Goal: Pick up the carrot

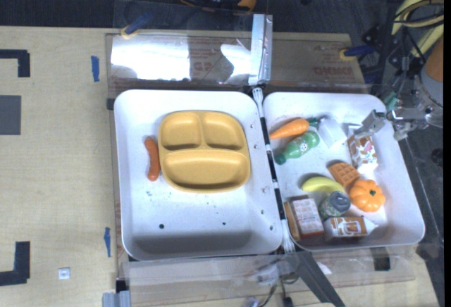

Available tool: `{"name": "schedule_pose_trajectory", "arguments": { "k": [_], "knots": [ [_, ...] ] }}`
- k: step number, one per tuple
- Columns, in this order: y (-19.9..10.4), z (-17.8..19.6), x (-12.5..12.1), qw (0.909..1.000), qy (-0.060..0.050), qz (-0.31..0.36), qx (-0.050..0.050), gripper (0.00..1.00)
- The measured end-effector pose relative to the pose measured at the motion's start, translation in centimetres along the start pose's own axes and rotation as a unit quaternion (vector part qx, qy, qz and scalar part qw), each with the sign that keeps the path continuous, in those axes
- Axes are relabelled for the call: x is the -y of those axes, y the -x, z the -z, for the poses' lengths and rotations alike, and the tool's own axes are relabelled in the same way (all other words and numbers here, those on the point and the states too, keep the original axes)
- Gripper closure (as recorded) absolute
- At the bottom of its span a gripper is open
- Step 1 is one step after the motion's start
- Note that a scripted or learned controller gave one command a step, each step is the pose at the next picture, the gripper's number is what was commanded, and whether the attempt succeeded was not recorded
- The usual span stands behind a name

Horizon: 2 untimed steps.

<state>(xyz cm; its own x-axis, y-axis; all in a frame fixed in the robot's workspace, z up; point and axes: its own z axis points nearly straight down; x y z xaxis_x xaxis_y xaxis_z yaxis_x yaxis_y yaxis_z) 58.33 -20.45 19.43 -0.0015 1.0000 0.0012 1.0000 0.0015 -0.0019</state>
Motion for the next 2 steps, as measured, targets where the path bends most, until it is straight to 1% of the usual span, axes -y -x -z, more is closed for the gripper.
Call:
{"name": "schedule_pose_trajectory", "arguments": {
  "k": [1, 2],
  "knots": [
    [-1.8, -3.9, 3.3, 0.9922, 0.000, 0.125, 0.000, 0.00],
    [0.3, -10.0, 7.1, 0.9945, 0.003, 0.105, -0.002, 0.00]
  ]
}}
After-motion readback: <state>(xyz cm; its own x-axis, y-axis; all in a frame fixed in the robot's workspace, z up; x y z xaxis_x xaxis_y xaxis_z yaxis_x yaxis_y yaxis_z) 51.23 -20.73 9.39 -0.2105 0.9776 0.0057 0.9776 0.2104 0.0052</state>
